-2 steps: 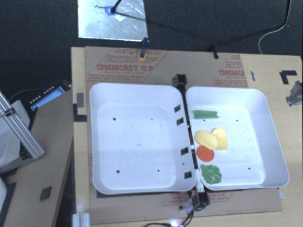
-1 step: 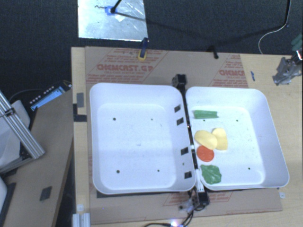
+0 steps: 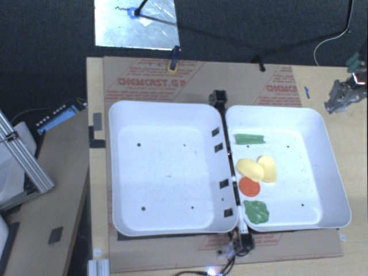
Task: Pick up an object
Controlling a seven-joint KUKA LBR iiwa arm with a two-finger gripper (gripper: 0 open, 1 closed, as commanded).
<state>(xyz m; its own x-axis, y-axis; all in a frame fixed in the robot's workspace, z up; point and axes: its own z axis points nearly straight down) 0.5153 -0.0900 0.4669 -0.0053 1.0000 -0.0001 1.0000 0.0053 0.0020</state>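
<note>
Here the task seems to be at its very first step, the approach, since nothing is lifted. The gripper (image 3: pixel 344 94) is at the right edge of the frame, a little above the middle, outside both bins and well apart from every object. It is small and blurred there, so I cannot tell if it is open or closed, and nothing can be seen held in it. All the things to pick lie in the right bin (image 3: pixel 332 171), in its left half, near the wall it shares with the left bin (image 3: pixel 167 165). At the top of this group is a long green piece (image 3: pixel 249 138), lying alone and flat. Below it two yellow pieces (image 3: pixel 249 169) (image 3: pixel 268 168) touch each other, and a red disc (image 3: pixel 249 186) sits just under the left one, touching it. A green leaf (image 3: pixel 256 211) lies lowest, close to the bin's lower left corner. In my judgement the next move calls for the arm to travel left and down in the frame, over the bin's rim, and to come down on one object. The long green piece looks the easiest choice, because it has free space around it; the others are crowded or near the wall.
</note>
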